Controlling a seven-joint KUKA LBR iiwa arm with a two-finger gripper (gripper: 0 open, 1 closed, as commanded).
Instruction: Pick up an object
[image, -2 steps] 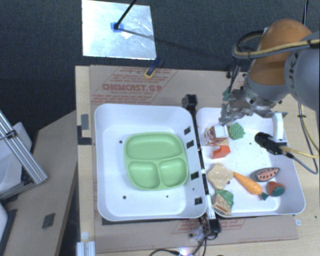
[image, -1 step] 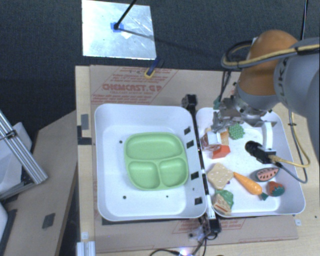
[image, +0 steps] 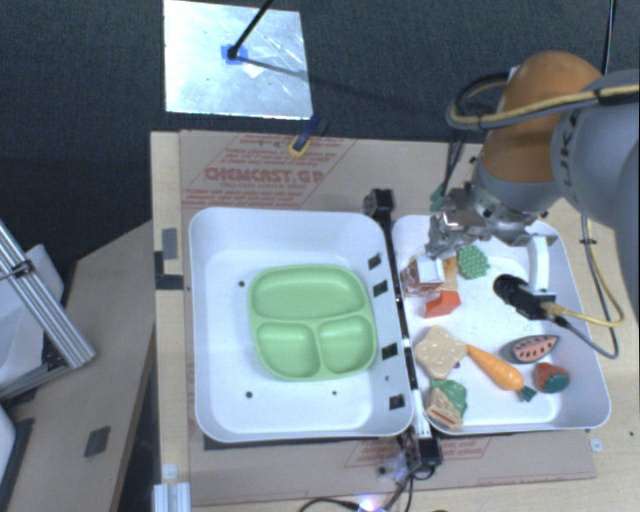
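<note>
Just below fingers (image: 441, 243), perhaps touching: carton (image: 424, 274).

I see the tabletop (image: 120, 300), light wood, carrying a printed cardboard sheet (image: 265, 175). On that sheet sit two shallow white bins side by side, touching: the left bin (image: 215, 250) and the right bin (image: 580, 390).

Dark grey carpet-like floor (image: 80, 100) fills 9 to 12 o'clock area. Shiny metal sheet (image: 238, 58) lies on floor at 12 o'clock, blue tape patch on it. Tan bench top (image: 120, 330) spans centre, brown protective-paper board (image: 265, 175) with red lettering on it. Aluminium frame rail (image: 40, 310) at 9 o'clock edge, slanted. Small grey tabs on bench at 7 o'clock. Light even, soft glare on metal sheet.
</note>
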